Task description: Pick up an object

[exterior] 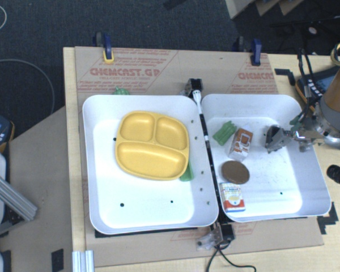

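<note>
The tool (273, 139) hangs over the right bin (306, 200), its dark fingers too blurred to tell their spread. Left of it lie a green piece (224, 133), a snack packet (240, 143), a brown disc (236, 172) and a small carton (233, 196) — labels unreadable. A yellow tray (152, 145) half-hides something green (186, 173).

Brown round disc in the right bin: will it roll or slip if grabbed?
The brown disc lies flat, so rolling looks unlikely. Its low profile probably gives the gripper little edge to pinch. It looks small, likely light.
</note>
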Robot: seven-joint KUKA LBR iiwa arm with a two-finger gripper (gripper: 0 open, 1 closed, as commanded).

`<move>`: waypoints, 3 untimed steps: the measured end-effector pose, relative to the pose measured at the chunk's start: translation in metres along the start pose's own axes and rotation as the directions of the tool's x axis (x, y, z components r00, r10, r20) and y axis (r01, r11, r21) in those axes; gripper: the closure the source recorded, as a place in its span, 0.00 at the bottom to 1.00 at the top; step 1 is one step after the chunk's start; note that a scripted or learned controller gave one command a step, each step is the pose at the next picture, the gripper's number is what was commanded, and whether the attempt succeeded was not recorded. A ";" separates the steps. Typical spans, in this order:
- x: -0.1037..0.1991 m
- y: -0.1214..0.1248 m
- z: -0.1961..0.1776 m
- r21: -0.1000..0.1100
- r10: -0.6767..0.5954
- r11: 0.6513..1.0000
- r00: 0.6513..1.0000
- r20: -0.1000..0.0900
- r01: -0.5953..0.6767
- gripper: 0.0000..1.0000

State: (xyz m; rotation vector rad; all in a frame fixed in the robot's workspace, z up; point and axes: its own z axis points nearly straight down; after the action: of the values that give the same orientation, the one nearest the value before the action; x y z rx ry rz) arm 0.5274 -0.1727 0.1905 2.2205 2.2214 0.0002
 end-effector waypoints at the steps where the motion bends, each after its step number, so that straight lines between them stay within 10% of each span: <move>1: 0.047 -0.048 -0.109 -0.011 -0.005 1.000 1.000 0.000 0.005 0.00; 2: 0.045 -0.047 -0.114 -0.004 -0.001 1.000 1.000 0.001 0.001 1.00; 3: 0.116 -0.049 -0.058 0.008 -0.007 1.000 1.000 -0.005 0.007 1.00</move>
State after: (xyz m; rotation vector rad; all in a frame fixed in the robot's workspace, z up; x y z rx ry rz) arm 0.4788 -0.0569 0.2489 2.2194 2.2353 -0.0036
